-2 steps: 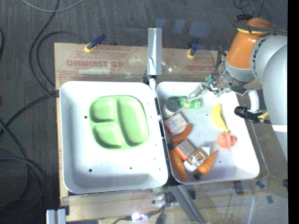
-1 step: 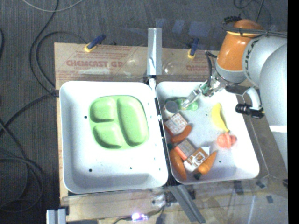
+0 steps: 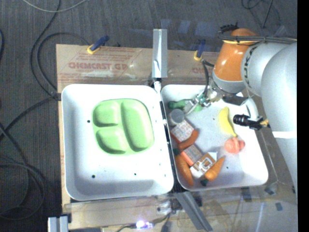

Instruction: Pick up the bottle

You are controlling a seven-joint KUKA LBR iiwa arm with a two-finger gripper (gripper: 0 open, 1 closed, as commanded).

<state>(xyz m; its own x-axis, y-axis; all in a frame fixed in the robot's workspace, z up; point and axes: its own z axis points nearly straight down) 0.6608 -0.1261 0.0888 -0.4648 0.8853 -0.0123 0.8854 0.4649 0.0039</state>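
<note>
In the right bin (image 3: 251,170), near its back left corner, lies what looks like the bottle (image 3: 182,103), a small pale item with a green end. My gripper (image 3: 202,99) hangs low under the orange band of the arm (image 3: 231,64), right at the bottle's right end. It seems to touch the bottle, but the wrist hides the contact. The bottle rests on the bin floor.
Packed close to the bottle are a grey cup (image 3: 176,116), a small printed box (image 3: 182,128), an orange sausage shape (image 3: 189,138), carrots (image 3: 215,168) and more boxes (image 3: 193,153). A banana (image 3: 225,121) and a pink fruit (image 3: 234,145) lie to the right. The left bin (image 3: 77,178) holds a green divided tray (image 3: 123,125).
</note>
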